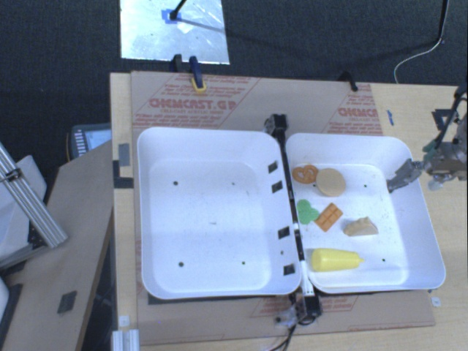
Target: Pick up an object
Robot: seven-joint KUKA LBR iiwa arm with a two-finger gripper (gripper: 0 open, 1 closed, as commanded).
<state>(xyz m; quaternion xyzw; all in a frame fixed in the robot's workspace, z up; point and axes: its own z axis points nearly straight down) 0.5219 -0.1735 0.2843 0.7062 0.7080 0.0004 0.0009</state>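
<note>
- Dark carpeted floor [58,50] all round, with a shiny metal sheet [174,22] lying on it at top.
- Wooden table [121,123] topped with printed cardboard [241,97], bearing two shallow white bins side by side.
- Left bin [212,214]: bare white floor, a few small holes.
- Right bin [409,218]: holds all the candidates, bunched toward its left half, near the divider.
- Grey gripper [401,175] reaching in from the right, poised at the right bin's upper right rim, well apart from every object. State of the jaws: cannot tell, too small and blurred at this range.
- Yellow elongated piece [336,259], largest item, lying flat near the bin's front; open floor to its right. Judged the easiest target: clear approach, long axis obvious.
- Tan round disc [331,182], just beside the pretzel [305,173]; touching or nearly so, cannot tell which. Risk of nudging both in one descent.
- Beige wedge [360,227], alone at mid-bin, near the gripper's side; good second choice.
- Orange waffle block [328,216], just beside the green piece [307,212], which sits close to the left wall; poor clearance there.
- To do the step well: pick an isolated item, centre above it, turn the jaws across its narrow side, descend straight, close only once low, lift slowly and check for a real hold.
</note>
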